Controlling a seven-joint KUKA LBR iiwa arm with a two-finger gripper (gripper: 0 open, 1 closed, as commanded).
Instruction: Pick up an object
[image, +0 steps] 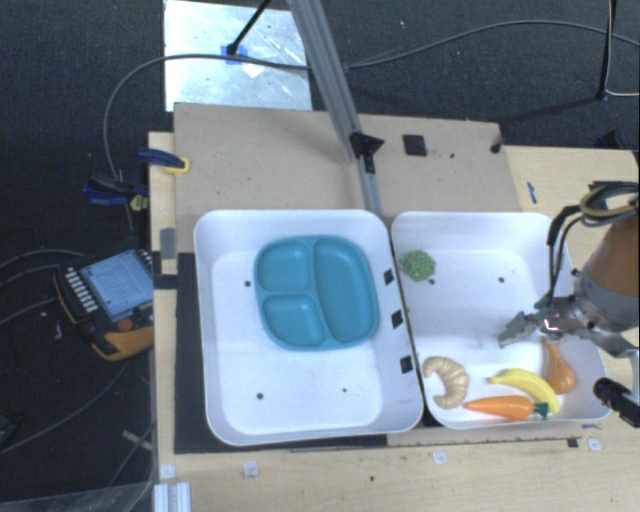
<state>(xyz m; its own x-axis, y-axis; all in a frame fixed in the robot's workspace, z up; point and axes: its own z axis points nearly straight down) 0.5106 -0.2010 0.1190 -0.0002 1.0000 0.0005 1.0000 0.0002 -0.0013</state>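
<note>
Nearest the camera, along the front wall of the right bin (470, 228), lie a croissant (447, 381), an orange carrot (499, 407) and a yellow banana (523, 383), the carrot and banana touching; they look bunched into that corner, which crowds any approach.

From the left: the left bin (215, 395) holds a teal divided plate (316, 291), lying flat toward its back half, well apart from the food and probably not the target. Across the divider, a small green leafy piece (417, 265) sits alone near the back-left of the right bin, with clear floor around it. Farther right, the gripper (535, 326) hangs low over the bin floor, reaching in from the right edge, its fingers (513, 331) spread in a moderate gap with nothing between them. Just beside it, nearer the right wall, stands a brownish-orange pear-like piece (560, 368), leaning slightly.

The pick is not yet made. The closest candidates are the pear-like piece and the banana; the bin wall leaves little room there.
</note>
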